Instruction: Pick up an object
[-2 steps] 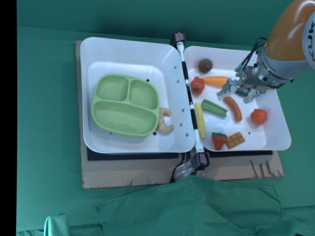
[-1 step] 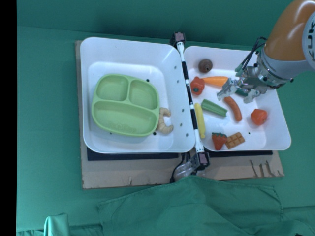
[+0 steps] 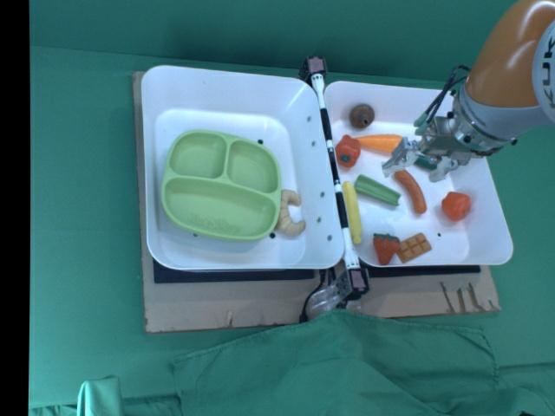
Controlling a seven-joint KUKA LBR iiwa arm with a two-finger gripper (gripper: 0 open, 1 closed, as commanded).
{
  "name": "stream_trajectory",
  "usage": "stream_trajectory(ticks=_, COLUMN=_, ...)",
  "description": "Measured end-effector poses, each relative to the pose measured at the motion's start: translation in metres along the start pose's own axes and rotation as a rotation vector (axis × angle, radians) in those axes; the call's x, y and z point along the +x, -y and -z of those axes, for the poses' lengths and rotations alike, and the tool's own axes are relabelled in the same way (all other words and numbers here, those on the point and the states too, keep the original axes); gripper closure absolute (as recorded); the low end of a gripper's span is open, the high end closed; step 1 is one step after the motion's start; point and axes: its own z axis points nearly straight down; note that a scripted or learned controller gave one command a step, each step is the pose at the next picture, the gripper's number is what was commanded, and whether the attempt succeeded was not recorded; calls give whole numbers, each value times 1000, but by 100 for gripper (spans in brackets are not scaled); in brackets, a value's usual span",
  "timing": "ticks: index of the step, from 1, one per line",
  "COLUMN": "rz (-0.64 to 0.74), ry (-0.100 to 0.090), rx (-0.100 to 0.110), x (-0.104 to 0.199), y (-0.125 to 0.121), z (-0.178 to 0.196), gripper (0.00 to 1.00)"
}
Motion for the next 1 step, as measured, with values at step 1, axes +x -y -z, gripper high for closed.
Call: stream_trajectory(ticks=1, rz=-10, ry=1, rx=9, x=-66, y=56, z=-62, gripper=0)
